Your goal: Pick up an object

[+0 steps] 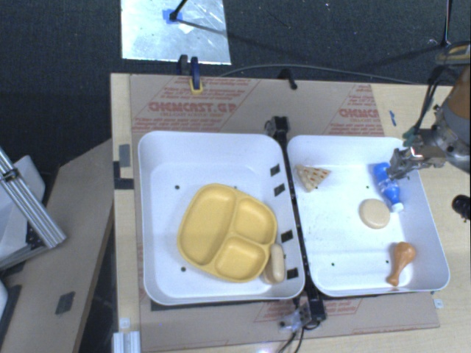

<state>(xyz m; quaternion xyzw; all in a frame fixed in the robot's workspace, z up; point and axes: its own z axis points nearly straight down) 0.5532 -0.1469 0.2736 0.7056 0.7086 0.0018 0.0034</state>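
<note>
The right bin (346,282) holds a blue bottle (385,184) near its right wall, a round beige disc (374,214) just below it, a tan drumstick (399,260) at the front right, and a waffle-patterned wedge (313,176) at the back left. My gripper (405,159) hangs at the bin's right rim, right above the upper end of the blue bottle. Nothing shows between its fingers.
The left bin (158,197) bears a yellow divided tray (227,232) with a beige bread roll (275,263) leaning at its front right corner. Black clips run along the seam between the bins. A metal frame stands at the far left.
</note>
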